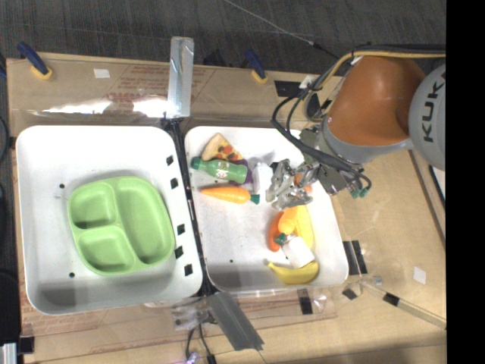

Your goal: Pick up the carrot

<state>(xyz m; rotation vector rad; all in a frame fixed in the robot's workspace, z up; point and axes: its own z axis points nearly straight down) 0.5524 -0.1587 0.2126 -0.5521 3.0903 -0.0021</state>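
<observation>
The carrot [226, 195] lies flat in the right bin [242, 264], green tip toward the hand [286, 188], just below the green bottle [220, 171] and beside a pizza slice [220, 149]. The hand hovers just right of the carrot, holding nothing; whether its fingers are apart or together cannot be told (metalwork too cluttered). Advised: shift left, descend over the carrot's middle, close across its width, clear of the bottle.
</observation>
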